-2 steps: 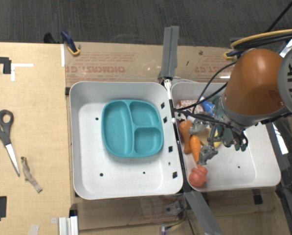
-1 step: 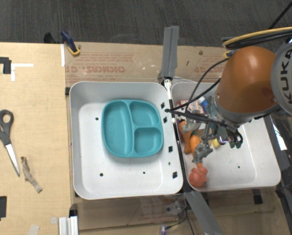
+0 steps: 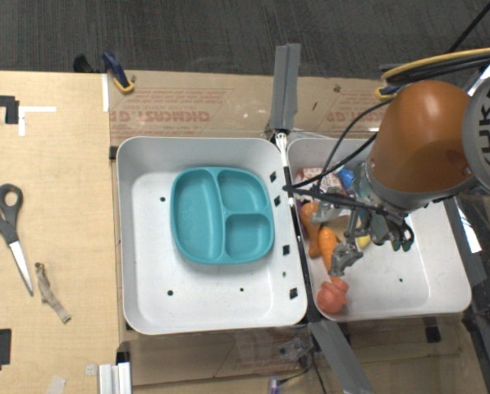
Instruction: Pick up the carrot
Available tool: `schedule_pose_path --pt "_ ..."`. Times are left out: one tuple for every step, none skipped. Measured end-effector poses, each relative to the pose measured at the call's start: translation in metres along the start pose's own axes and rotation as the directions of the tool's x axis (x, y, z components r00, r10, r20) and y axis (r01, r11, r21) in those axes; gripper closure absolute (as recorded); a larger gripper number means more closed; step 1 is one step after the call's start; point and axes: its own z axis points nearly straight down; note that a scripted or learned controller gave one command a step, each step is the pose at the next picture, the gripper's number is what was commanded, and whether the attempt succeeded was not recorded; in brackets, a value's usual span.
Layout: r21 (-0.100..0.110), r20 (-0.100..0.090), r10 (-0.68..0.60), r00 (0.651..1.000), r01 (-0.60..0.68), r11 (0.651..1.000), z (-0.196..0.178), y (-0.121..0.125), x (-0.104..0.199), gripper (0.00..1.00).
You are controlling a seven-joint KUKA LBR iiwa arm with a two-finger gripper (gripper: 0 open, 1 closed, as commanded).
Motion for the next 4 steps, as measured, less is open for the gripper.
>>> schedule_pose_path --pt "0.000 0.000 -0.089 0.996 0.089 0.996 0.000 0.008 -0.002 0.00" --pt "0.000 0.001 -0.061 0.998 0.061 0.998 0.000 -0.010 0.000 0.00" --pt "0.000 0.002 -0.155 0.988 0.155 0.988 -0.001 0.004 -0.006 0.00" --pt "0.007 0.019 -0.185 0.983 0.185 0.983 0.080 -0.071 -0.004 0.00"
